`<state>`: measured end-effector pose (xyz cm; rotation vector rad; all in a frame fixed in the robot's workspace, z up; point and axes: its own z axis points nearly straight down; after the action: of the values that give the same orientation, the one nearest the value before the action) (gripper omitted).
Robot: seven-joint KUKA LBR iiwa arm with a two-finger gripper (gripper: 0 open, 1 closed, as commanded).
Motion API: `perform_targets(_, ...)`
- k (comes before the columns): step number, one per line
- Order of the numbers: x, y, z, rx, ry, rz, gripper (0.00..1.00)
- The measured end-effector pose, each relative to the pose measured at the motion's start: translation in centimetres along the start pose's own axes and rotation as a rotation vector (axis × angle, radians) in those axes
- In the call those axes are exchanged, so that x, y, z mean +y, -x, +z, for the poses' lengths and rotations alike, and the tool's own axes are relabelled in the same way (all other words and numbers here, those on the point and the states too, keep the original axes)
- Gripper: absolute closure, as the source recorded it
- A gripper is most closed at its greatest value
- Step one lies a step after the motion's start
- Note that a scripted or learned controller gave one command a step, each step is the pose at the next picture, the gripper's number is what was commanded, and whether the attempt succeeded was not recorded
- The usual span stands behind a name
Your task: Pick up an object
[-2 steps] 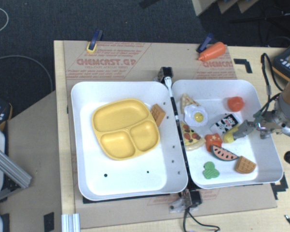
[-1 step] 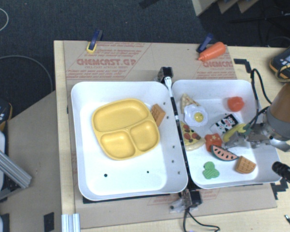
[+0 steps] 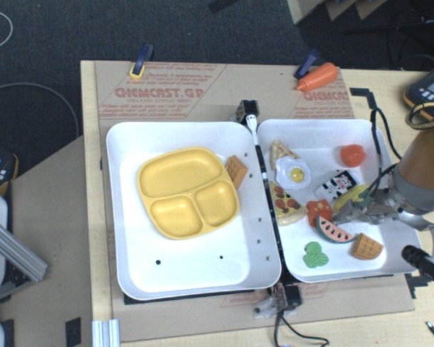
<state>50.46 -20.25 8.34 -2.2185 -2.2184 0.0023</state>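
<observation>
- Camera view: toys crowded in right bin [image 3: 325,132], all reachable from right side.
- Gripper [image 3: 362,207] low beside watermelon slice [image 3: 335,230], likely target; jaws' state impossible to tell.
- Yellow plate [image 3: 188,191] in left bin [image 3: 123,194], apart.

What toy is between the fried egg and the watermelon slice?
In the camera view, a pizza slice lies between the fried egg and the watermelon slice, in the right bin. A small red piece sits there too.
</observation>
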Motion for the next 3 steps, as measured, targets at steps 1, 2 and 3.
perform_targets(1, 0.1, 0.0, -1.2, -0.002, 0.005, 0.002, 1.00)
perform_targets(2, -0.7, 0.5, -6.0, -0.005, 0.009, 0.001, 1.00)
perform_targets(3, -0.1, 0.8, -12.2, -0.006, 0.012, -0.002, 1.00)
